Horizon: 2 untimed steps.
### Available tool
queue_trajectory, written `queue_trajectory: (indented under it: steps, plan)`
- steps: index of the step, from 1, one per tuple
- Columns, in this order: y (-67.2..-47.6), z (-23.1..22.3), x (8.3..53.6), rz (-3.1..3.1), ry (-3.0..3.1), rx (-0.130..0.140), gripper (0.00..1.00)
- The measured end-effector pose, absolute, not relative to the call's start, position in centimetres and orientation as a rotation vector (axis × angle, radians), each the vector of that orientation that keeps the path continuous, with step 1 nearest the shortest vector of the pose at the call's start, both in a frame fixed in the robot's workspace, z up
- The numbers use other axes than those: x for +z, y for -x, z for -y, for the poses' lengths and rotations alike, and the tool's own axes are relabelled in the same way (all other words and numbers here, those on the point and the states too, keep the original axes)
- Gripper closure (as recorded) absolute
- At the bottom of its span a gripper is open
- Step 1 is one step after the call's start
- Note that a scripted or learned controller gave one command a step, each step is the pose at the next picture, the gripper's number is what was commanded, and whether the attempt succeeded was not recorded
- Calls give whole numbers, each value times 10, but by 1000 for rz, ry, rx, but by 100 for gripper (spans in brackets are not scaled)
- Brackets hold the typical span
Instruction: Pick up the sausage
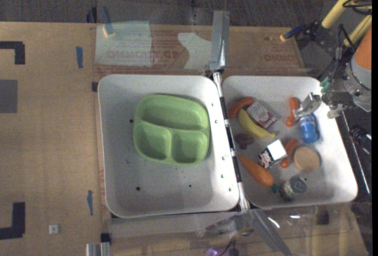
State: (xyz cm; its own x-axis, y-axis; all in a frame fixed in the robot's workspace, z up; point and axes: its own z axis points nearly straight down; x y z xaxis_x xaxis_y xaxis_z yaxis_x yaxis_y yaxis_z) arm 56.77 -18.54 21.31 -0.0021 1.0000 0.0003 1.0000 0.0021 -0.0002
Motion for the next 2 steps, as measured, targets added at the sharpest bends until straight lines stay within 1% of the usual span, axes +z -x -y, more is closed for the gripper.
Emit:
queue_trajectory:
  steps: [1, 2]
  plan:
    - [-524, 178, 90, 2344, 2095, -2, 0]
    - [-525, 179, 99, 2343, 2100, -3, 100]
